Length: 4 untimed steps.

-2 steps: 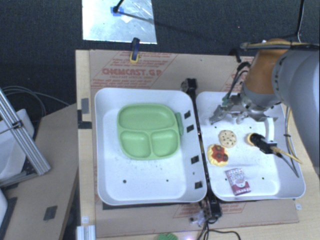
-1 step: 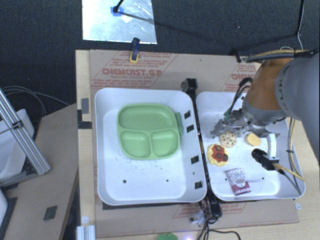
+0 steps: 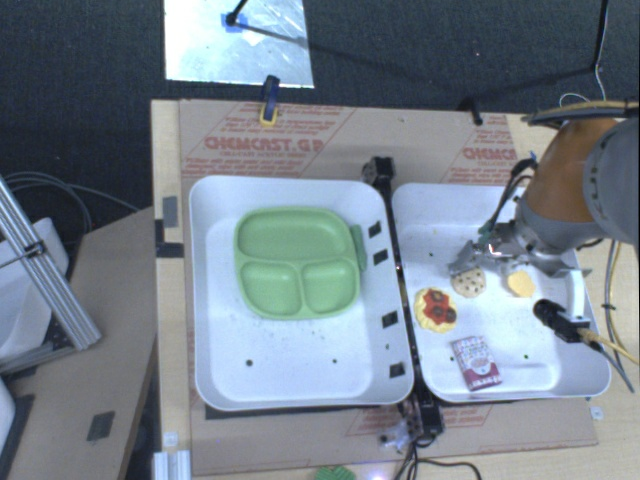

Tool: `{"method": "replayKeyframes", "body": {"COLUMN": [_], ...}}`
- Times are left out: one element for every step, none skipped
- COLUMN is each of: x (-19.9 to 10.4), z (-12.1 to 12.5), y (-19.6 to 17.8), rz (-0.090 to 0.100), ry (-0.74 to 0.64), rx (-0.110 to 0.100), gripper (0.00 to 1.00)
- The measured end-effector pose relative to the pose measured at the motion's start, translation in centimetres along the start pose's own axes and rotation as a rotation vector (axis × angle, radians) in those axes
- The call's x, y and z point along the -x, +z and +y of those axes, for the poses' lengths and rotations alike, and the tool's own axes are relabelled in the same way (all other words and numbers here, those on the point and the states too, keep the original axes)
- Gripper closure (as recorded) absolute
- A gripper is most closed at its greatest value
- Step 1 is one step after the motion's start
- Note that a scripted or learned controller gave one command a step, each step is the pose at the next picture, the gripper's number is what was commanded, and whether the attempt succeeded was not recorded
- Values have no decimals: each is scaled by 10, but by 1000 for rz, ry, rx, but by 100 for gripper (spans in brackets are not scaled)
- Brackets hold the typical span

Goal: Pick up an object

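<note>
The pincer [image 3: 472, 260] hangs low in the right bin [image 3: 440, 368], its tips just above a round cookie [image 3: 468, 283]; I cannot tell how it is set. A small pizza [image 3: 436, 309] lies beside the cookie, a yellow piece [image 3: 520, 284] to its right, and a red packet [image 3: 476, 362] nearer the front. A green divided tray [image 3: 298, 263] sits in the left bin [image 3: 215, 368] on the worktop [image 3: 250, 138].

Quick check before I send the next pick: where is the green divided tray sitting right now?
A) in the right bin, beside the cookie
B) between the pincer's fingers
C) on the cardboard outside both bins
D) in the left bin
D: the green divided tray lies flat inside the left bin, while the cookie and the pincer are over in the right bin.
</note>
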<state>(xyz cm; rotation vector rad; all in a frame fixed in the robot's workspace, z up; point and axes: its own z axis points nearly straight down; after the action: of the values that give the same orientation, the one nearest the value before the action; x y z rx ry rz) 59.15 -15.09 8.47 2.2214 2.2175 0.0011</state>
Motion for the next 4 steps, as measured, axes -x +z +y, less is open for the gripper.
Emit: {"method": "replayKeyframes", "body": {"x": [-2,-2,-29,18], "z": [2,2,4,4], "y": [-12,-11,-2,-2], "rz": [0,0,-1,1], "ry": [-3,-3,-6,0], "rx": [5,3,3,5], "gripper": [100,0,0,0]}}
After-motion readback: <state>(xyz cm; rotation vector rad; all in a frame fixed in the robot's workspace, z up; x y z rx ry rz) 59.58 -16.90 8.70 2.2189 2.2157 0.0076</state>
